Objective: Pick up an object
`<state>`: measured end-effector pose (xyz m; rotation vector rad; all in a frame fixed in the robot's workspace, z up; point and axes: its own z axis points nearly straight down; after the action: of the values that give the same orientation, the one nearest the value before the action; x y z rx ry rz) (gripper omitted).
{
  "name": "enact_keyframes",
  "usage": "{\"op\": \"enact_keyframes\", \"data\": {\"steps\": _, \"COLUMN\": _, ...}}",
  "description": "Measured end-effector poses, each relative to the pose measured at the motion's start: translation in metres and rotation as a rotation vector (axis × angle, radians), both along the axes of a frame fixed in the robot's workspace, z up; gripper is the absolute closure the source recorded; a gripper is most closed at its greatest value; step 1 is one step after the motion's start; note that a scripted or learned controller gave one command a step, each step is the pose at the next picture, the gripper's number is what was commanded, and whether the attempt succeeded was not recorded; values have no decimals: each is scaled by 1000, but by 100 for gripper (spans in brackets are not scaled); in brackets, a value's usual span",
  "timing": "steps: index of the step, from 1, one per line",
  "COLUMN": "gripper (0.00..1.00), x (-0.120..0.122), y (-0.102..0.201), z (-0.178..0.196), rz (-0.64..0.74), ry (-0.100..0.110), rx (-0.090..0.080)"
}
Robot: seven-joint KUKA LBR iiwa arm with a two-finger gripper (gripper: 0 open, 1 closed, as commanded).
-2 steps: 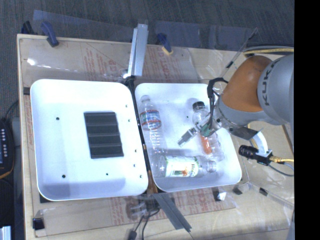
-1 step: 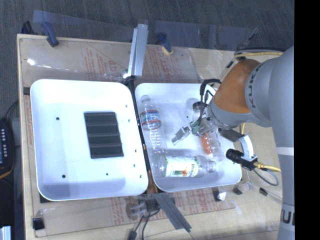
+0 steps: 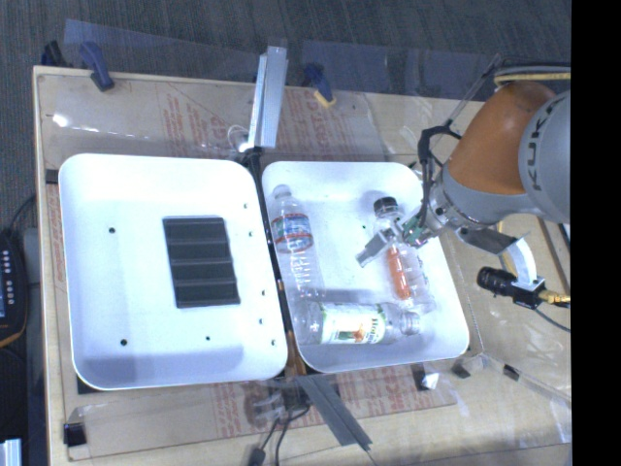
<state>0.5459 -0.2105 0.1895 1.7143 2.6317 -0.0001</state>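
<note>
Your tool (image 3: 388, 241) sat low in the right bin (image 3: 330, 178), the orange-filled bottle (image 3: 401, 275) lying just below it with its long axis running away from the tip, though you couldn't tell whether it was open or gripping anything.

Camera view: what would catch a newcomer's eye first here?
The grey arm with its orange band reaches in from the right, its gripper over the right bin among clear plastic bottles. In the left bin, a black ribbed block lies at the middle.
</note>
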Motion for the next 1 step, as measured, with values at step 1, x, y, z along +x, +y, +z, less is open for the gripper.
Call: {"op": "enact_keyframes", "data": {"steps": 1, "gripper": 0, "x": 78, "y": 1, "z": -7, "rz": -41, "ry": 2, "rx": 0}}
